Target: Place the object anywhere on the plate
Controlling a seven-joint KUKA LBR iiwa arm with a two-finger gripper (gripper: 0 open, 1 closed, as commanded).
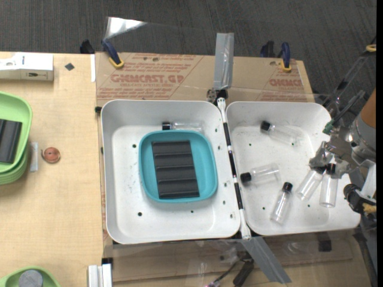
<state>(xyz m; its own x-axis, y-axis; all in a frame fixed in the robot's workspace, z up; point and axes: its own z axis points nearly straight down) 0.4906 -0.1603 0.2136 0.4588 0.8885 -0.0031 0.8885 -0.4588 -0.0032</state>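
Lying in the right white bin (257, 220): five clear plastic vials with black caps (280, 201). A sixth (179, 125) sits behind the teal square plate (178, 166) — left bin (119, 214). Gripper (326, 163) above vials; fingers' state — cannot tell.

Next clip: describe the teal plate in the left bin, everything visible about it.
The teal plate is a rounded-square dish, seemingly plastic, with a raised rim. It lies flat and upright near the middle of the left bin, on the bin floor. A dark ribbed rectangular insert covers most of its well. A clear vial with a black cap lies just beyond its far edge; contact cannot be told.
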